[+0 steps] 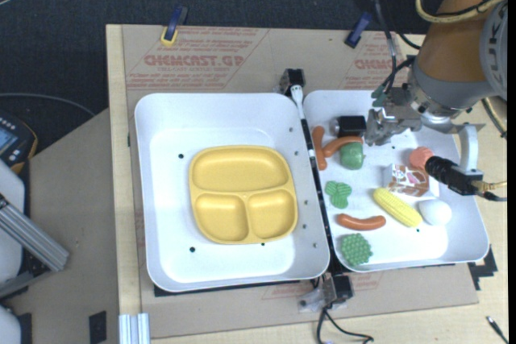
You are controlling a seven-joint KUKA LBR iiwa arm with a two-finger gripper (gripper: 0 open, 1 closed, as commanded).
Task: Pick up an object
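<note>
Right bin (pixel 463 250), near to far: green bumpy veg (pixel 355 249), sausage (pixel 361 221), corn (pixel 397 207), white egg (pixel 436 212), broccoli (pixel 338 192), green ball (pixel 351 155). Claw (pixel 377 131) w/ tips just above the ball, prob. apart; can't tell how wide its fingers stand. Left bin (pixel 161 197) has yellow tray (pixel 243 193).

The arm (pixel 463 36) runs off the right edge, hiding the right bin's (pixel 459 242) far corner.

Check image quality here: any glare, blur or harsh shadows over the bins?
Camera view: even, soft lighting; white bins bright but not blown out; yellow tray shows mild sheen; toy food casts faint shadows; gripper slightly soft; edges fairly sharp overall.
</note>
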